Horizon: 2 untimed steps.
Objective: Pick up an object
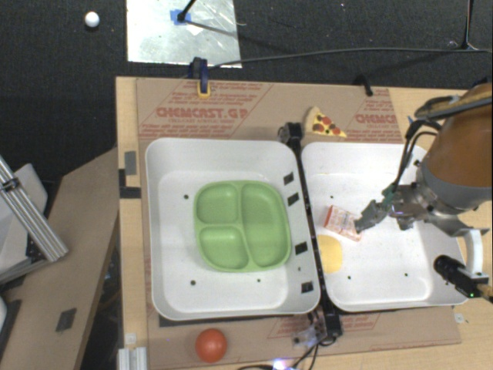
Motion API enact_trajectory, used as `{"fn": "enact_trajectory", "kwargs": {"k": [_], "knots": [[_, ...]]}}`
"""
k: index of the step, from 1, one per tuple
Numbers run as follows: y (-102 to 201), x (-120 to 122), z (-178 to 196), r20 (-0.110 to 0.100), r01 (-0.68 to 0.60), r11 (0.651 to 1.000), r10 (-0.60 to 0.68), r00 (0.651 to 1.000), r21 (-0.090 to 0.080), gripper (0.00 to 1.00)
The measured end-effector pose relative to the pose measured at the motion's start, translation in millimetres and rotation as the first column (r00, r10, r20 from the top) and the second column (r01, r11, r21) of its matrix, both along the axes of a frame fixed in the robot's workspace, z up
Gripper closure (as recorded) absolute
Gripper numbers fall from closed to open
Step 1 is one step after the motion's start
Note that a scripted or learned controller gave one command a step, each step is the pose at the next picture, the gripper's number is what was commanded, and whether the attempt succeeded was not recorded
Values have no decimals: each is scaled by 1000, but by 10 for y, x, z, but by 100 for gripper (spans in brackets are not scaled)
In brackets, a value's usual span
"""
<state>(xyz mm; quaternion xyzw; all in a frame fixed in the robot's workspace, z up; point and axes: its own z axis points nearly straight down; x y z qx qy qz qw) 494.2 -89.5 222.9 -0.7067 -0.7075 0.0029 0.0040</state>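
Hand (363, 220) low in right bin (385, 284), near its left wall, tips at a small red-and-white packet (339, 222); finger spread not discernible. Yellow disc (330, 254) just below packet, against left wall. Green divided tray (241, 225) centred in left bin (169, 284). Orange ball (210, 344) on worktop (131, 284), at front edge.

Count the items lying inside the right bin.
2: a small packet by the gripper, and a yellow object near the divider. The arm may hide more.
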Motion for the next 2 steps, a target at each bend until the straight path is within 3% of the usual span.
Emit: {"fn": "enact_trajectory", "kwargs": {"k": [1, 2], "knots": [[1, 25, 52, 12, -3, 1000, 3, 1000, -2, 0], [-49, 69, -551, 7, 0, 1000, 0, 1000, -1, 0]]}}
